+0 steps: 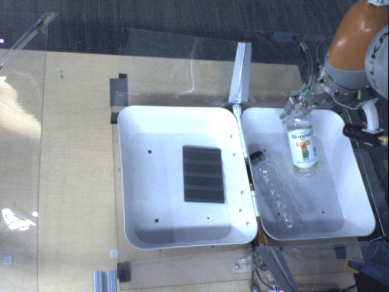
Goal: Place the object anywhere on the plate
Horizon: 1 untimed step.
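Gripper grips the top of a clear plastic bottle with an orange-white label near the right bin's back edge, long axis hanging down; dark ribbed rectangular plate lies leftward, mid left bin.

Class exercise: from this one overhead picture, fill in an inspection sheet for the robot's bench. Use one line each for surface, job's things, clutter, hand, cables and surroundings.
Surface: wooden bench bearing a left bin and a right bin.
Job's things: dark ribbed plate in the left bin; labelled bottle in the right bin.
Clutter: clear bottle lying in the right bin.
Hand: hand at the labelled bottle's top; grip unclear.
Cables: dark cables by the arm.
Surroundings: clear panel behind the bins.
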### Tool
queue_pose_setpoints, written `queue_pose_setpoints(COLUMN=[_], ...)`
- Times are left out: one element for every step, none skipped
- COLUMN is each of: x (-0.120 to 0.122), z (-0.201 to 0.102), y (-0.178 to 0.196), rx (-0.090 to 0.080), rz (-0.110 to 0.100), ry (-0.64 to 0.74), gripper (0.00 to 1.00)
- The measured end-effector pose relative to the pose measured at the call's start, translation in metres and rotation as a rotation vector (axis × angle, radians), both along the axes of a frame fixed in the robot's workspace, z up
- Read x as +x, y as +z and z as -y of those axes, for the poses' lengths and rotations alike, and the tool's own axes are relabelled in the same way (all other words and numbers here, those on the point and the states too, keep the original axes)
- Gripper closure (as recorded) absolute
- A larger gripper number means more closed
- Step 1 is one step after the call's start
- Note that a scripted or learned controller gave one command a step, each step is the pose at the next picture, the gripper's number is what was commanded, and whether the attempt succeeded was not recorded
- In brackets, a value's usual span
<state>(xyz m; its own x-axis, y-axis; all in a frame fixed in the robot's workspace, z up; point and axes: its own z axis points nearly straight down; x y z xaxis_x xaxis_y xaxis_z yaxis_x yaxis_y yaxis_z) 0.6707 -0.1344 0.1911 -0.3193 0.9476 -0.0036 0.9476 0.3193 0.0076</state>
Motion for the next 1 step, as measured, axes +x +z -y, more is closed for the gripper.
queue_pose_setpoints(x=[-0.0052], z=[-0.0511], y=[0.0455], rx=[-0.001], rz=[-0.001], ry=[0.183], gripper=[1.00])
